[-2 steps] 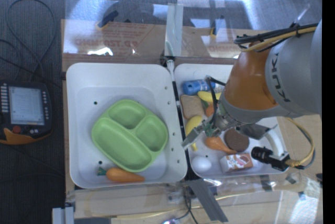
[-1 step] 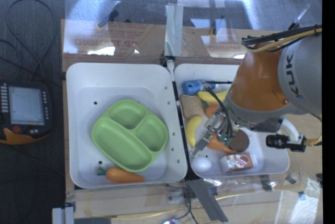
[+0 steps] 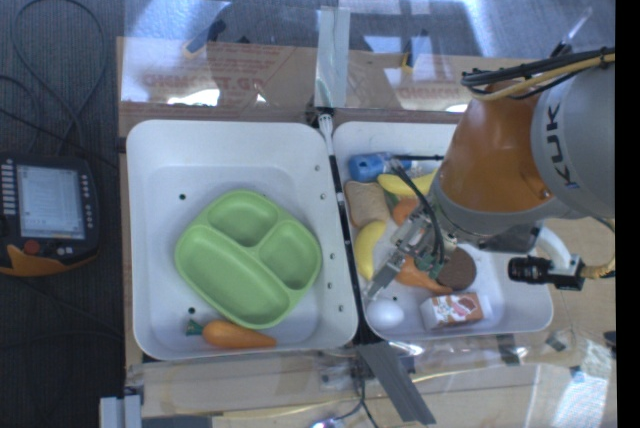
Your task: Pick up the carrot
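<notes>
You see an orange carrot (image 3: 238, 336) with a green top by the left white bin's (image 3: 150, 216) front edge, beside a light-green divided plate (image 3: 250, 258). In the right bin (image 3: 535, 311) lie yellow bananas (image 3: 370, 246), a blue item (image 3: 367, 166) and a red-and-white carton (image 3: 455, 310).

Arm in from right, gripper (image 3: 397, 261) low over right bin (image 3: 520, 316), amid clutter: two bananas (image 3: 370, 247), an orange carrot-like piece (image 3: 420, 277) just beside fingers, a white egg (image 3: 387, 313), small carton (image 3: 455, 310). Grasp unclear. Left bin (image 3: 160, 166): green divided plate (image 3: 250, 259); carrot (image 3: 236, 336) at near edge, touching plate rim
</notes>
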